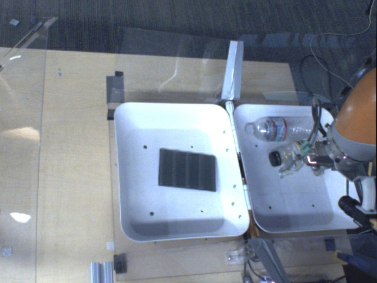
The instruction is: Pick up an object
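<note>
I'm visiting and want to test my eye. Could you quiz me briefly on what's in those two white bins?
1. True or false: the dark ribbed pad lies in the left bin.
2. Which bin holds the clear plastic bottle? A) left B) right
3. What small dark thing lies just below the bottle?

Key:
1. True.
2. B, the right bin, where the gripper also reaches.
3. A small black cap-like object; what it is exactly cannot be told.

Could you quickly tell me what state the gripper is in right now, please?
Gripper: over the right bin, beside the plastic bottle; open or closed cannot be told.
</note>
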`<action>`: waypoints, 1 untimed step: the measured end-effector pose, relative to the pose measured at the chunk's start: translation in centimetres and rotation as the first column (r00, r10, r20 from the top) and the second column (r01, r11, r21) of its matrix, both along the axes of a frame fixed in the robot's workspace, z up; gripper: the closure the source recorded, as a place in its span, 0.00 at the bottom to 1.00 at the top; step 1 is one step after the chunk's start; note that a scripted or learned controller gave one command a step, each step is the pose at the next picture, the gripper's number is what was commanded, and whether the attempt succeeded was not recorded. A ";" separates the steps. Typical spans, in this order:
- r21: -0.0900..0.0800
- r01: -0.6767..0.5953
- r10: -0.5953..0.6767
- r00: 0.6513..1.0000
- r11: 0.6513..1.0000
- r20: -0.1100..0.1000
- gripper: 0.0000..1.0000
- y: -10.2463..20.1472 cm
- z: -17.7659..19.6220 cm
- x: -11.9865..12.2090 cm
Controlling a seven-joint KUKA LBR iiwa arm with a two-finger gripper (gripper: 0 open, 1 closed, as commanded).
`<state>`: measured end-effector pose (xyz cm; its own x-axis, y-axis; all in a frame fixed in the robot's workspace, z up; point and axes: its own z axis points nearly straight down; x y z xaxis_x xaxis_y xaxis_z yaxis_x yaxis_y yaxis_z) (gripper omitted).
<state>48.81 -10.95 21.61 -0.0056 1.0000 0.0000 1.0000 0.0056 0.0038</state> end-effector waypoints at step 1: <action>0.001 -0.014 0.014 1.000 1.000 -0.003 0.00 -2.2 -10.2 6.0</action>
<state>54.81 -13.12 11.43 -0.0200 0.9998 0.0005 0.9998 0.0200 0.0011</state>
